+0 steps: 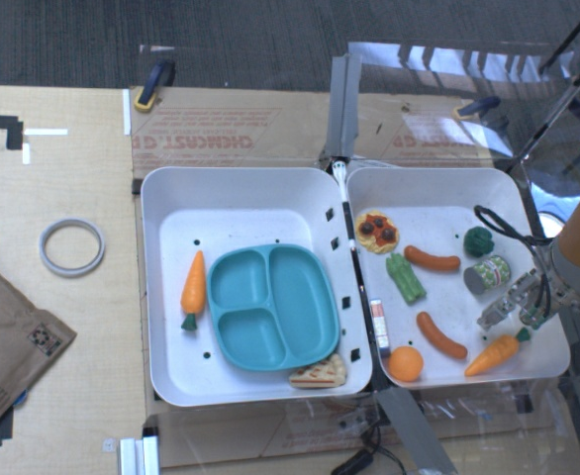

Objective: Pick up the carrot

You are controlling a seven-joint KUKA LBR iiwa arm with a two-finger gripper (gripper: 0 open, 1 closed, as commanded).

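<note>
Two carrots | we see gripper (508, 307) just above right-bin carrot (492, 355), beside tin can (487, 274) | claw state: cannot tell | pick not done

Pale wooden bench (52, 176) under dark grey carpet floor (221, 18) beyond.

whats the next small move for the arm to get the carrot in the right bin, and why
Probably a short drop toward the near side, to straddle the carrot. The end effector hovers just above the carrot's leafy end in the right bin, with nothing between its fingers. The carrot lies flat near the bin's front wall, apart from the sausage and the tin can, so there seems room to descend.
</note>
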